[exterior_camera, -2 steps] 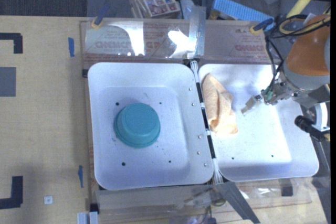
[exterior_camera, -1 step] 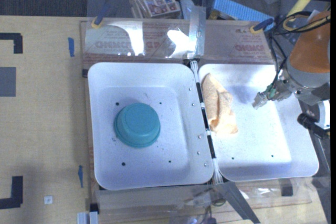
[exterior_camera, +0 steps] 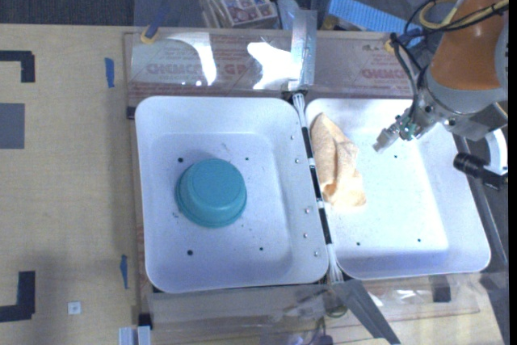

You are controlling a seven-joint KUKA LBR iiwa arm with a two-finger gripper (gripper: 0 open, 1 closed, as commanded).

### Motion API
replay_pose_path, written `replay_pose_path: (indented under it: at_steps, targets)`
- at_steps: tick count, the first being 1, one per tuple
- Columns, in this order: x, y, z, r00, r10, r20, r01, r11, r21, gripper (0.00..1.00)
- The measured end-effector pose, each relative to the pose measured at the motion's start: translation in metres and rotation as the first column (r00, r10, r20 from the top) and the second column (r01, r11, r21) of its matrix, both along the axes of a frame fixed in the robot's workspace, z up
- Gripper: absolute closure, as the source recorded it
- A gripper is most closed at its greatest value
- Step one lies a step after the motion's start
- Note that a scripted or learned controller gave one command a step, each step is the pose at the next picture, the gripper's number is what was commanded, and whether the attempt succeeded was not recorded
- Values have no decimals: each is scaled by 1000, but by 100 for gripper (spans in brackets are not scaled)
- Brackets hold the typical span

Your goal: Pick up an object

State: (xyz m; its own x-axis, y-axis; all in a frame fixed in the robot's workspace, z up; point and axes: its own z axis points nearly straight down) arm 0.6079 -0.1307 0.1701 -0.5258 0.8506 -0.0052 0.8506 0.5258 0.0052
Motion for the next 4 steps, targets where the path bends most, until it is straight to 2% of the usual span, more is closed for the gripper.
replay_pose_path:
  at_steps: [1,2,3,4]
  targets:
    - [0,-1,0,1000,-1,0,1,1000,0,0]
    - [19,31,-50,991,-130,-6,130,991,1,0]
    - [61,32,-75,998,-67,-8,67,998,-1,0]
    - [29,31,-73,990,142,17,-142,990,-4,0]
